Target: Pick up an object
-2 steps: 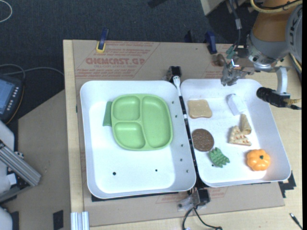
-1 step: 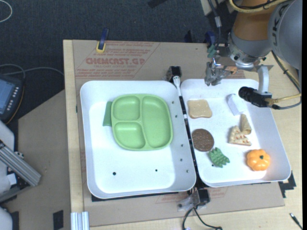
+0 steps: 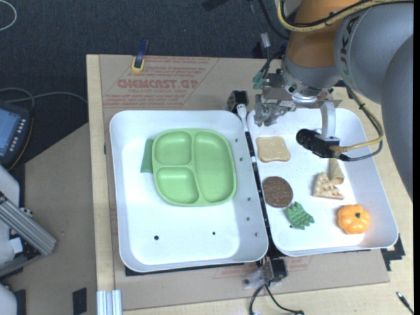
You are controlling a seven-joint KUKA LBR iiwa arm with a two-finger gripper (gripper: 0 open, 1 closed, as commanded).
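The right bin [image 3: 374,176] holds a tan toast slice [image 3: 273,149], a brown round cookie [image 3: 277,191], a green leafy piece [image 3: 300,216], an orange pumpkin [image 3: 353,218] and a pale pizza-like wedge [image 3: 328,184]. My gripper [image 3: 266,113] hangs over the bin's far left corner, just above the toast slice, its metal fingers pointing down with nothing seen between them. The arm's grey body and orange band [image 3: 321,18] rise to the upper right.
The left bin [image 3: 125,195] bears a green divided plate [image 3: 194,167]. A black cable fitting [image 3: 318,143] hangs off the wrist over the right bin. The cardboard-covered bench [image 3: 164,77] lies under both bins, and a blue and yellow clip [image 3: 140,56] sits at its far edge.
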